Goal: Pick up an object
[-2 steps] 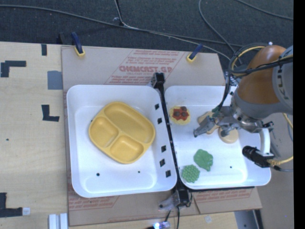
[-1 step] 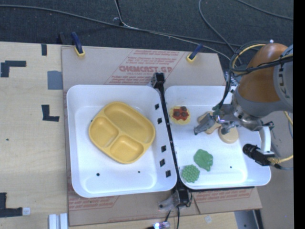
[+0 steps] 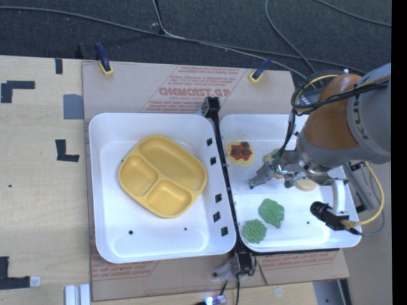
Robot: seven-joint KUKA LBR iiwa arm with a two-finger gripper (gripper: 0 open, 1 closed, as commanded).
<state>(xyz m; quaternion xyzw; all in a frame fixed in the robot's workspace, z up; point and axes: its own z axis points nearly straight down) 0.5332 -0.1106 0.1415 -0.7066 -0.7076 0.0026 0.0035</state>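
Plywood surface (image 3: pixel 44 189), dark floor beyond; on it we log two white bins divided by a black rail. Left bin (image 3: pixel 102 234): one yellow compartment tray (image 3: pixel 163 175), long axis slanting from upper left to lower right. Right bin (image 3: pixel 292 239), our landmark: the claw (image 3: pixel 270 173) hangs over its middle, fingers slightly parted, nothing between them. Toward the bin's near edge, below the claw, lie a green leafy piece (image 3: pixel 272 211) and a green knobbly piece (image 3: pixel 254 231). Toward the rail, left of the claw, lies a yellow-and-red item (image 3: pixel 241 152).

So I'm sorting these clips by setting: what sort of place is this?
Most likely a robotics lab test bench: two white bins clamped onto a cardboard sheet, toy food inside, loose cables across the dark floor.
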